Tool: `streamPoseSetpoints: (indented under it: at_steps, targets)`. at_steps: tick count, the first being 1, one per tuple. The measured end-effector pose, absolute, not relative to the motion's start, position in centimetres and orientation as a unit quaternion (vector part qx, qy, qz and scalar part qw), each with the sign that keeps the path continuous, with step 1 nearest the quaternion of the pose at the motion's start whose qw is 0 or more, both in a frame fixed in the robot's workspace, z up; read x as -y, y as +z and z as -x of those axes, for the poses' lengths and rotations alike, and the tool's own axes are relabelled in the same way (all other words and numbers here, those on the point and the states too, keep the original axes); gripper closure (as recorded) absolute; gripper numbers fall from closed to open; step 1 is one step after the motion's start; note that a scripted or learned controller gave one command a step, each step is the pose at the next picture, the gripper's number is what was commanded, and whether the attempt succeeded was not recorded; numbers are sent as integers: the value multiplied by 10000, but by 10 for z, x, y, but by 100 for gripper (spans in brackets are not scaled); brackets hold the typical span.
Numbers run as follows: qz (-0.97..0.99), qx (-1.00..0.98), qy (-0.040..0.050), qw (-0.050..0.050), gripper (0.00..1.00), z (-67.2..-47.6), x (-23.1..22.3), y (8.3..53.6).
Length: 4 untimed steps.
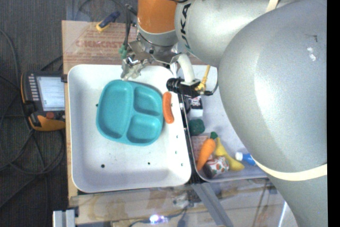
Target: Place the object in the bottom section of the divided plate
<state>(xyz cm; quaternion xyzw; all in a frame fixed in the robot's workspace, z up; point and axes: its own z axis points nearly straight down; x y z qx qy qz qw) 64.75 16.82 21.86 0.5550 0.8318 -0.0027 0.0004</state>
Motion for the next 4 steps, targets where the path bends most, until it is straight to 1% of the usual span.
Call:
streamPoseSetpoints:
  at_steps: [1, 2, 3, 4]
  targets:
    - [-4498, -8932, -13, -9, 100, -634, -211, 112]
    - [-4840, -8750, 70, 32, 100, -624, -206, 94]
    - [-2683, -9633, 75, 89, 100, -572, -180, 98]
    - [-1866, -9821, 126, 226, 100, -499, -165, 99]
